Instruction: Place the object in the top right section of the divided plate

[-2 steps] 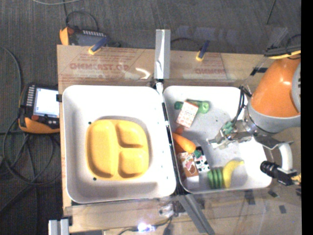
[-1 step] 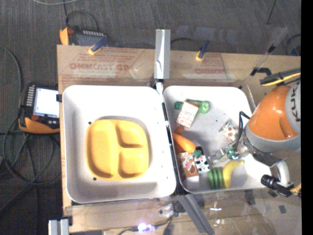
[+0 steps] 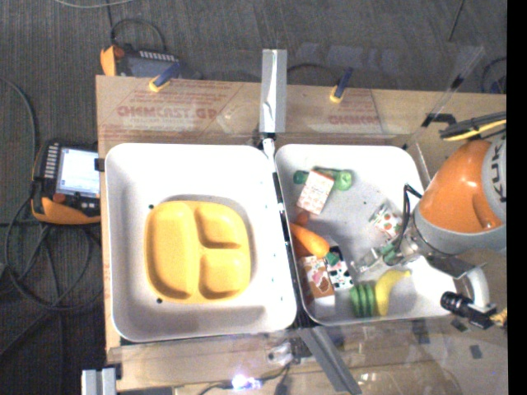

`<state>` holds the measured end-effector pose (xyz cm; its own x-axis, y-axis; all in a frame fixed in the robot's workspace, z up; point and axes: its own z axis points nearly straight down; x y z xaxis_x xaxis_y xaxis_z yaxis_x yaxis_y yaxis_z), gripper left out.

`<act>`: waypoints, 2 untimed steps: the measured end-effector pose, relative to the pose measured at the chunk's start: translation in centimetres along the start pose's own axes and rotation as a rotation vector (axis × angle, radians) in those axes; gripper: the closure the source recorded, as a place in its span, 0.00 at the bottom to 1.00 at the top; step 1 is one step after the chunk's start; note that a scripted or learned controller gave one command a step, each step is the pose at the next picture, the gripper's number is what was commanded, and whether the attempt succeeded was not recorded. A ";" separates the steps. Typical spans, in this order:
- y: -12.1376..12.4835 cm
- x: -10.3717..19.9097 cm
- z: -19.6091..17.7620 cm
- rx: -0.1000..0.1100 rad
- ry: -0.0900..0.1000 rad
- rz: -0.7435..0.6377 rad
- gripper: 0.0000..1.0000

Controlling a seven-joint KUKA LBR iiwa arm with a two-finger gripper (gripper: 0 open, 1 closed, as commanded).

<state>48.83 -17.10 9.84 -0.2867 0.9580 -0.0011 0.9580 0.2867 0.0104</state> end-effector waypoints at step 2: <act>-1.5 -5.0 0.8 0.000 -0.004 -0.089 1.00</act>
<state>48.83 -22.30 9.03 -0.3708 0.9287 -0.0056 0.9286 0.3708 0.0097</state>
